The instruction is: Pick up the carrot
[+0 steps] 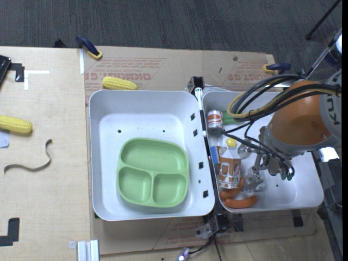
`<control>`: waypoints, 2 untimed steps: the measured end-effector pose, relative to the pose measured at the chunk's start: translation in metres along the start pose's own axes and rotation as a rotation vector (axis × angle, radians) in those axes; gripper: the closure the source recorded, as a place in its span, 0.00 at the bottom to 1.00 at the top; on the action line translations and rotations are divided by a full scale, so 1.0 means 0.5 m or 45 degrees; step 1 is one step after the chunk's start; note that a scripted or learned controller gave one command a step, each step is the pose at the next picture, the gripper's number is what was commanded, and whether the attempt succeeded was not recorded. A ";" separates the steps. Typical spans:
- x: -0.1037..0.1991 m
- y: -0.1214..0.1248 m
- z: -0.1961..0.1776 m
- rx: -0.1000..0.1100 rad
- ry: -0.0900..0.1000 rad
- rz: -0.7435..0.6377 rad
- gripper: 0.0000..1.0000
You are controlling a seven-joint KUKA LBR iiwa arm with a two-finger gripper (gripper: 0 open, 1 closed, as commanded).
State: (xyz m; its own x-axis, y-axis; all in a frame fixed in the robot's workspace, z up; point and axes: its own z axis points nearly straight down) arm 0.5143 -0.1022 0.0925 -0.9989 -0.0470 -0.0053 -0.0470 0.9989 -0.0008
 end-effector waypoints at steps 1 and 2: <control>-0.043 -0.104 -0.028 0.001 -0.002 -0.187 0.00; -0.025 -0.242 0.000 0.001 -0.001 -0.048 0.00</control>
State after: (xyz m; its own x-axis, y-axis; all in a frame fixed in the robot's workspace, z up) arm 0.5326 -0.2224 0.0928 -0.9964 -0.0848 -0.0062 -0.0848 0.9964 -0.0020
